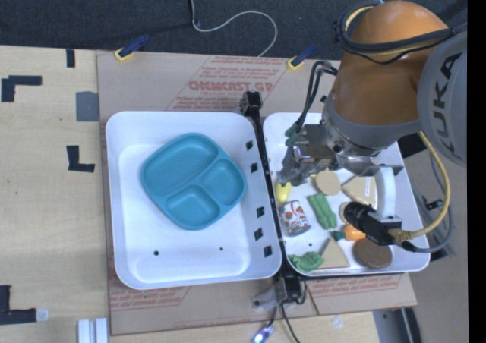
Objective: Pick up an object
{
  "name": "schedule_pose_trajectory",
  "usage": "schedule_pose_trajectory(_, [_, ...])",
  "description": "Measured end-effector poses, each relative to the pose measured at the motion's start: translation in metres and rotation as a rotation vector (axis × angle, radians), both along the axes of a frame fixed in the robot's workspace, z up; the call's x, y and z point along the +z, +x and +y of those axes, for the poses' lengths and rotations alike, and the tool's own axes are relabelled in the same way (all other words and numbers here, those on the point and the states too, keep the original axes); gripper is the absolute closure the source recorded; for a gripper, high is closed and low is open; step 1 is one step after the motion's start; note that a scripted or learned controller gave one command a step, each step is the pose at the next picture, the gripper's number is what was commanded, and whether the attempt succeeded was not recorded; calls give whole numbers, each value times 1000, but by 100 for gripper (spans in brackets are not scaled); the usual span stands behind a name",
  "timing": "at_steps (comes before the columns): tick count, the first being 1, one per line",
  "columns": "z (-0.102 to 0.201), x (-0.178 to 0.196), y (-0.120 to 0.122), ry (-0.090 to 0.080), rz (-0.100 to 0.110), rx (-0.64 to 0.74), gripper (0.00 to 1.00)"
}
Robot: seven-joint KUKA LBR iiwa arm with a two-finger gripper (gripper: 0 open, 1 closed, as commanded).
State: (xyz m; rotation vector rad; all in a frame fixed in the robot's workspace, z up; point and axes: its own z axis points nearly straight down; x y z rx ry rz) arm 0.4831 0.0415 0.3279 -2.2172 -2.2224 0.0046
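My gripper (292, 173) hangs low over the left part of the right bin (414, 258), just above a small yellow piece (282, 193) by the divider. Near it lie a red and white packet (295, 217), a long green piece (323, 210), a pale round piece (328, 184), a green leafy piece (307, 262), a tan flat slice (334, 253), a small orange piece (354, 234) and a brown disc (373, 255). The arm's big orange and grey body hides the bin's far half.
The left bin (125, 182) holds a blue three-part plate (194, 180) lying slanted near its middle. A black divider with clips (262, 182) runs between the bins. Cardboard lies under both bins, and a white cable crosses the dark floor behind.
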Motion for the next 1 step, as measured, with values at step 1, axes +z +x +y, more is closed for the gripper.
schedule_pose_trajectory(1, [5, 37, 1, 1, -5, 0, 100])
